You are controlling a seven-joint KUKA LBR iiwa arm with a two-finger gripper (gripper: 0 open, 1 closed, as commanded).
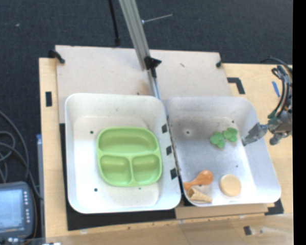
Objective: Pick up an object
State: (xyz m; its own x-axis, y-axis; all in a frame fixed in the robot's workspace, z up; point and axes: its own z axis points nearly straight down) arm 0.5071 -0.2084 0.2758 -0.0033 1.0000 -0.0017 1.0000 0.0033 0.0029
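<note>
Presently: gripper [256, 132] at right wall of right bin [265, 180], low, nothing seen between its tips; jaw spread impossible to tell at this size. Nearest: green leafy piece [223, 137], just beside, apart. Farther, near front wall: orange spoon-like piece [201, 178], tan wedge [200, 193], round cream disc [230, 185]. Left bin [81, 116] bears green divided tray [128, 155]. Judged step: approach, no grasp yet. Next calls for short shift toward green piece, descent, closing around it.

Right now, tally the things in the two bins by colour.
Green: 2, the divided plate in the left bin and the leafy piece in the right bin
Orange: 1, the spoon
Tan: 2, the round piece and the cone
Total: 5
</note>
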